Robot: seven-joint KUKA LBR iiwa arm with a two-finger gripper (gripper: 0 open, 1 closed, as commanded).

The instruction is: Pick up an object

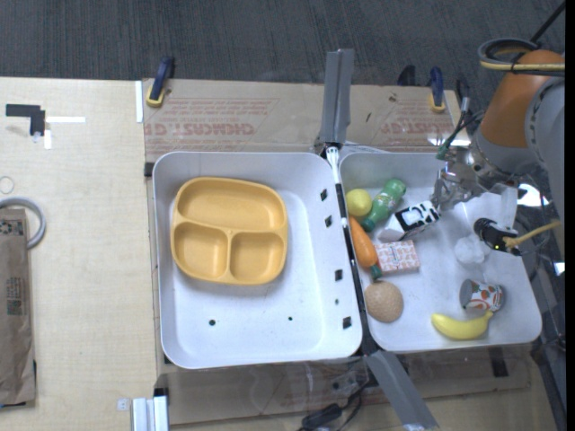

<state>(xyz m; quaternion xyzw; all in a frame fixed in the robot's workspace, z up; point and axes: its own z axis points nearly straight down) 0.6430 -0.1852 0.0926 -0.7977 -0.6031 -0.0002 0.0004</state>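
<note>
**Arm low over the right bin, pincer beside a black-and-white item**

The grey arm [530,106] with its orange band comes in from the upper right of the frame and bends down toward the back of the right bin [517,330]. Its pincer [446,189] hangs over the upper middle of that bin, just beside a small black-and-white object [416,215] that lies tilted on the bin floor. Whether the pincer is open or closed cannot be told from this angle, and nothing can be seen gripped in it.

The table [72,151] is pale wood at the left of the frame, with brown cardboard [234,115] under the back edge of both bins and dark carpet [225,16] across the top. Blue clamps [162,79] sit on the cardboard's far edge.

The left bin [180,330] holds a yellow divided plate [230,230] in its upper left part.

In the right bin, along the left wall, lie a yellow lemon [358,203], a green bottle [386,196] and an orange carrot [362,241], close together. Below them sit a pink patterned box [396,257] and a round tan ball [384,302]. A banana [460,325] lies near the front edge, touching a small red-and-white cup [482,295] on its side. A clear, crumpled thing [469,250] lies lower right of the pincer. A paper bag [16,303] lies at the far left edge of the frame.
</note>
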